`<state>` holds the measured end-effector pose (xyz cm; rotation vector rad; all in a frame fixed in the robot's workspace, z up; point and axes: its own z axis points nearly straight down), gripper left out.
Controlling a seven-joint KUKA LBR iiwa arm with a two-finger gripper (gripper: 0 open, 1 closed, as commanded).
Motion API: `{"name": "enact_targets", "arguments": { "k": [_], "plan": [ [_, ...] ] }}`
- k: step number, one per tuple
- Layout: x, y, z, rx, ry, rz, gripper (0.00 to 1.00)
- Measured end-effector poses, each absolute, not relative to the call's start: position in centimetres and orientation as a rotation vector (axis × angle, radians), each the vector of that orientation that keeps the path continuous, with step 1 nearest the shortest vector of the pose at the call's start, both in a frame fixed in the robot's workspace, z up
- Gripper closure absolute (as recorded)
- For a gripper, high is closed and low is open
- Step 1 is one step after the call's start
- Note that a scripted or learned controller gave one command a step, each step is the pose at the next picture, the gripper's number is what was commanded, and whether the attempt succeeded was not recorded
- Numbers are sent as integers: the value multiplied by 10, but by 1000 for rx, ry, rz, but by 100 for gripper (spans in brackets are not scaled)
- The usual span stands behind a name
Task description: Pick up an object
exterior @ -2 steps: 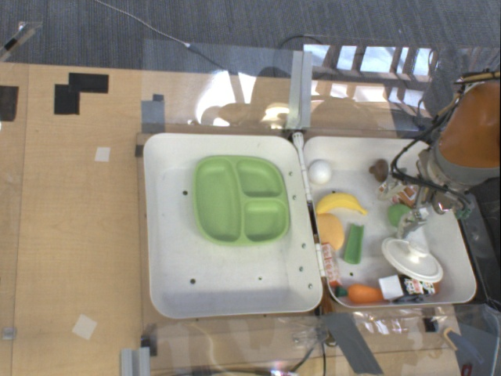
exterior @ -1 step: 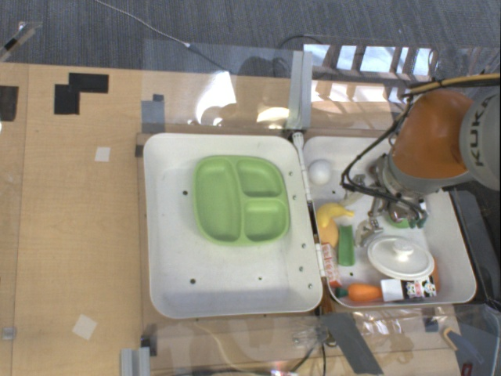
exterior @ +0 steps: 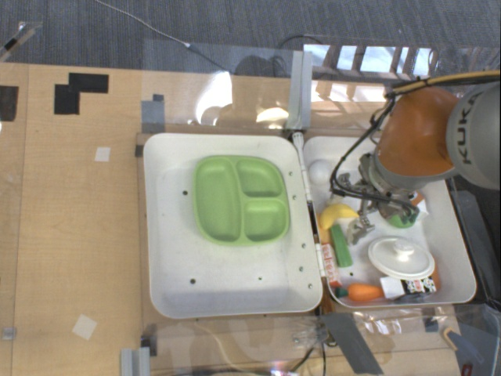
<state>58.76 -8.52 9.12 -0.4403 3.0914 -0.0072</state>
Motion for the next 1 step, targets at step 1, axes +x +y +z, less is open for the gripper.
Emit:
{"name": "enact_targets", "arguments": {
  "k": [1],
  "plan": [
    [554,-99,92,-265,3109,-4,0]
  ]
}}
